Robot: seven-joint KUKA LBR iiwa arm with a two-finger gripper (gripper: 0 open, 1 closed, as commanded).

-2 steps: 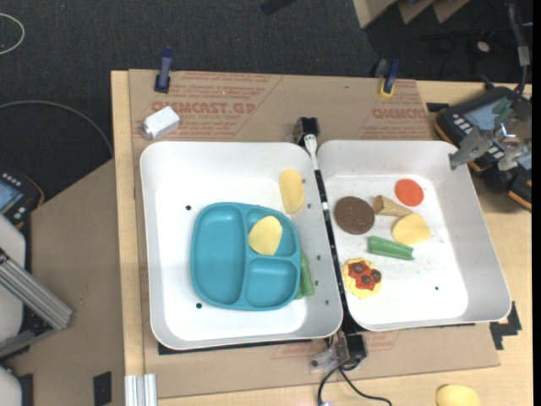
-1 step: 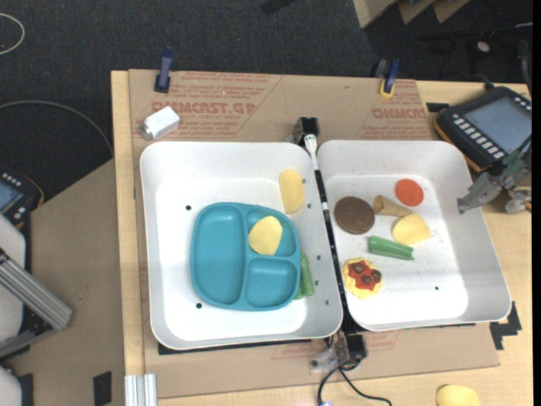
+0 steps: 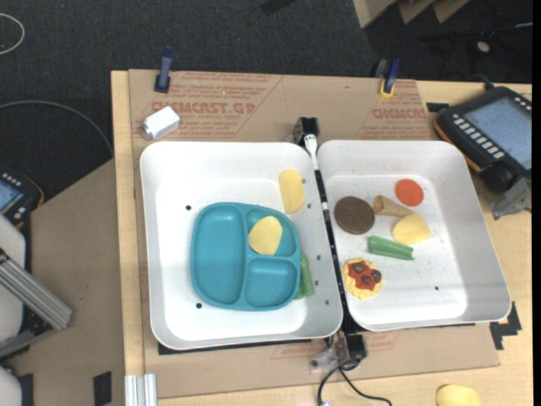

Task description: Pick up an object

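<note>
Objects lie in both white bins on the desk (image 3: 254, 100). In the left bin (image 3: 165, 176), a teal divided plate (image 3: 221, 260) carries a yellow lemon-like piece (image 3: 265, 235) in its upper right compartment. A pale yellow piece (image 3: 292, 190) lies just beyond that corner, and a green piece (image 3: 304, 276) touches the plate's right edge. In the right bin (image 3: 461, 184) sit a brown disc (image 3: 354, 215), a tan piece (image 3: 389, 205), an orange-red ball (image 3: 410, 192), a yellow chunk (image 3: 412, 229), a green stick (image 3: 390, 248) and a yellow round with red spots (image 3: 363, 278). I cannot tell the end effector's state
</note>
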